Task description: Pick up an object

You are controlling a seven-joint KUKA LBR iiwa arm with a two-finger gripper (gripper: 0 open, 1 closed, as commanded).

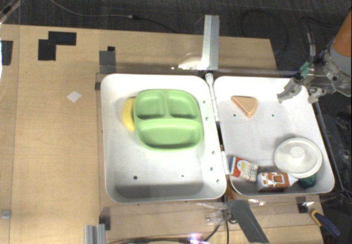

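Observation:
My gripper (301, 93) hangs over the far right corner of the right bin (264, 133), its fingers spread open with nothing between them. A tan wedge (245, 105) lies to its left on the bin floor. Along the near side of this bin sit a white round bowl (297, 156), a small red-and-white carton (242, 168) and an orange-brown carton (273, 181). A dark teal piece (307, 181) lies beside the bowl. In the left bin (159, 177) a green divided plate (166, 118) lies partly over a yellow object (127, 114).
A metal post (211, 39) stands behind the seam between the bins. The wooden bench (49, 144) stretches out to the left. Bare bin floor lies between the wedge and the bowl, and in the near half of the left bin.

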